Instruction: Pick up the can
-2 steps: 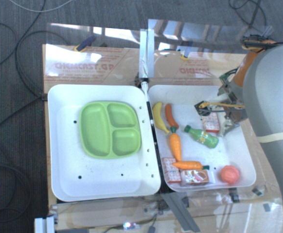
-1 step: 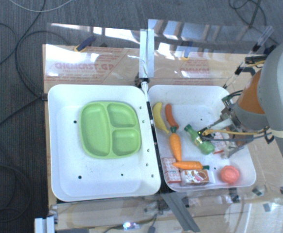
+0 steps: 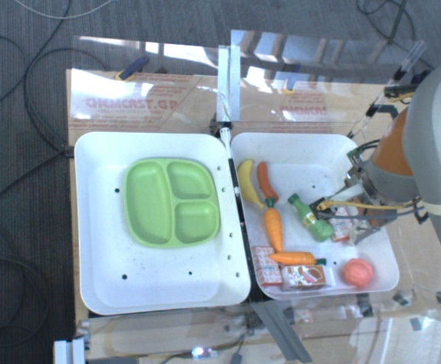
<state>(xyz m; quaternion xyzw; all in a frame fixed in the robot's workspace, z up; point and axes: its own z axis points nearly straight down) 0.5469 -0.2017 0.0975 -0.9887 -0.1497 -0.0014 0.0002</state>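
target: red-and-white printed metal can [image 3: 345, 226], lying partly hidden just right of green plastic bottle [image 3: 309, 218] | tool [image 3: 340, 207] directly over can | tool grip: cannot tell

Both white bins [image 3: 160, 294] look like smooth, slightly glossy plastic, and the green divided plate [image 3: 172, 202] in the left one has a matt plastic look. At 12 o'clock from the bins, clear shiny sheets [image 3: 296, 59] reflect light. The toy carrots [image 3: 273, 230] and green bottle [image 3: 309, 217] seem smooth plastic; the floor [image 3: 23, 127] is rough dark carpet.
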